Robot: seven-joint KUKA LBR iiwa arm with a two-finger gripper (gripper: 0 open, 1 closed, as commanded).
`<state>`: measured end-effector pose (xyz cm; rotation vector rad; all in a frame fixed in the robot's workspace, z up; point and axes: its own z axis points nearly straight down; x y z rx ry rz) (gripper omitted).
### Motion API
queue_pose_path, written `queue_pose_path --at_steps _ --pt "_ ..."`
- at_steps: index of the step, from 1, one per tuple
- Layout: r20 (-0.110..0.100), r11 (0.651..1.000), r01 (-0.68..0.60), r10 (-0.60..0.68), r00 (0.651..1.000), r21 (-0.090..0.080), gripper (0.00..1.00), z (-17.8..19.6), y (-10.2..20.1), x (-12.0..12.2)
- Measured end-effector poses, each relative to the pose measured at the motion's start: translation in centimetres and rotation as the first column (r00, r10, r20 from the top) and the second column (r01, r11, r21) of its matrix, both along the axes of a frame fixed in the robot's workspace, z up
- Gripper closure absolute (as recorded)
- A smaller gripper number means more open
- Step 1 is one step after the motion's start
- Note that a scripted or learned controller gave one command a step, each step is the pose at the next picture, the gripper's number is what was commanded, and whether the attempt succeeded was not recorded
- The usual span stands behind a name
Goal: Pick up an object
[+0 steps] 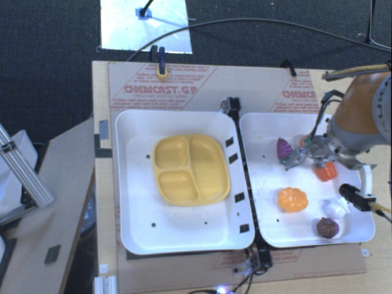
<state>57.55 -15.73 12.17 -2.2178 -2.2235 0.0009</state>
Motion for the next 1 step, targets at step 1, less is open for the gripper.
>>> queue_pose_path --at_steps 1 --pt "0.000 1.000 0.001 -0.001 1.000 0.000 0.00 -3.91 0.06 0.03"
